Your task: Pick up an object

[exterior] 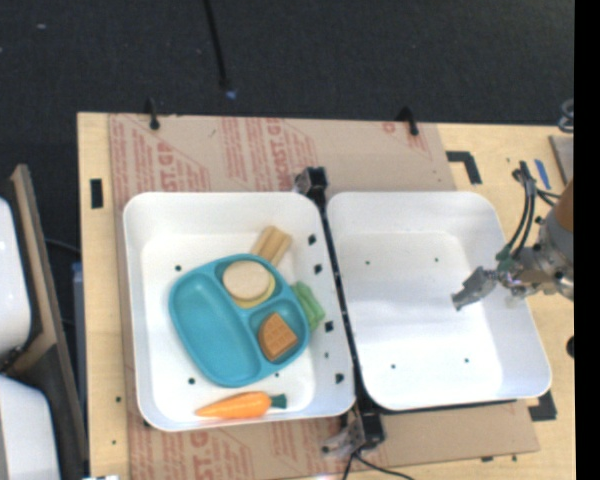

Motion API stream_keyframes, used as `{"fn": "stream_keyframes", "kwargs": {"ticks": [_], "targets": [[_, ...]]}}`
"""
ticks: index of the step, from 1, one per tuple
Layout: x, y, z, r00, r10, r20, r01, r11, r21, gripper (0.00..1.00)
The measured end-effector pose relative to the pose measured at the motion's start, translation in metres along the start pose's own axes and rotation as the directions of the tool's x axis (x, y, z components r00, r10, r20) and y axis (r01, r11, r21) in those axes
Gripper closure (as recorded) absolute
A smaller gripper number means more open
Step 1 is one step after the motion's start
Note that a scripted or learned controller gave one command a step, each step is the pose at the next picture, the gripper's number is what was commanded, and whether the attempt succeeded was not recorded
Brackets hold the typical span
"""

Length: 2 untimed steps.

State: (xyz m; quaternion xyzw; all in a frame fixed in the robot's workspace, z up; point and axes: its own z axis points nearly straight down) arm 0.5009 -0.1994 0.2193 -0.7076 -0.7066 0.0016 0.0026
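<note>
My gripper (472, 290) hangs over the right bin (420, 373), grasping nothing; I cannot tell its opening. A blue divided tray (205, 328) and carrot (235, 405) occupy the left bin (150, 258).

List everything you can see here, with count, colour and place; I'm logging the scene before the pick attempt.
bins: 2, white, side by side on the bench.
tray: 1, blue, divided, in the left bin.
round biscuit: 1, pale tan, in the tray's upper compartment.
square cracker: 1, brown, in the tray's right compartment.
carrot: 1, orange with green tip, left bin, near edge.
wooden block: 1, tan, left bin, above the tray.
green piece: 1, green, right of the tray.
bench: 1, light wood.
gripper: 1, grey, over the right bin's right side.
</note>
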Motion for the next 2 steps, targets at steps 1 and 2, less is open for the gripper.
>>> {"fn": "stream_keyframes", "kwargs": {"ticks": [1, 2], "targets": [[0.000, 0.002, -0.003, 1.000, -0.001, 0.002, 0.001, 1.000, -0.007, 0.00], [-0.003, -0.007, 0.044, 1.000, 0.000, 0.001, 0.000, 1.000, -0.003, 0.00]]}}
